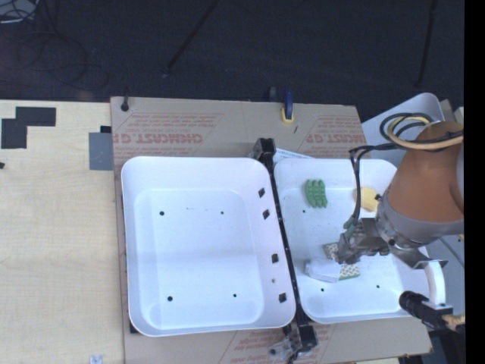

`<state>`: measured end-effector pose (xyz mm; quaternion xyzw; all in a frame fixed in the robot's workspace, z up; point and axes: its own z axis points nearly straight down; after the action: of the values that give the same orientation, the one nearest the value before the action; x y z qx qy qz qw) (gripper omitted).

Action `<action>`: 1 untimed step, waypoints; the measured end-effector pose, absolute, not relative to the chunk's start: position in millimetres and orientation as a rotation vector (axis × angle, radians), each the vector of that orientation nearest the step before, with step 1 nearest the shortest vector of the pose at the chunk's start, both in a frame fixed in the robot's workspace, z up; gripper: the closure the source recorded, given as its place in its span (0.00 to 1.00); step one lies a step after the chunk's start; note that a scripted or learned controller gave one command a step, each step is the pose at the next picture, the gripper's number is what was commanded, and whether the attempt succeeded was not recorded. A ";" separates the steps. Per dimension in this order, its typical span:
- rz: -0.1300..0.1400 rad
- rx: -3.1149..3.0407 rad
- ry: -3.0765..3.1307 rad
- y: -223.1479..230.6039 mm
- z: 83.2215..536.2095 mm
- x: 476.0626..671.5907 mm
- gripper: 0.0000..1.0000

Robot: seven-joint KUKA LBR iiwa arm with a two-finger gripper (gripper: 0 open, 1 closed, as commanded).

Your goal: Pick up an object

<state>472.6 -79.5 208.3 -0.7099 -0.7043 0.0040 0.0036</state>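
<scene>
The tool [350, 255] at the end of the grey arm with its orange band [424, 180] hangs low inside the right-hand shallow white bin [333, 309], and whether it is open or closed cannot be told from this slanted view. Directly beneath and just left of it lies a small white flat object [321, 269], with a small patterned card-like piece [348, 273] touching its right end; whether the tool touches either one is not clear. A green ridged plastic object [316, 192] lies well apart, toward the bin's far side. A small yellow object [369, 199] sits near the bin's right wall, partly hidden behind the arm and a black cable [356, 180]. The arm's bulk covers the bin's right edge. The left-hand shallow white bin [198, 245] sits beside it on the bench [53, 241].
</scene>
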 end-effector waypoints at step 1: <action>-0.008 -2.220 -2.232 -47.9 263.5 571.0 1.00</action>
<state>571.0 -47.9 263.5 -0.7051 -0.7091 -0.0027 -0.0031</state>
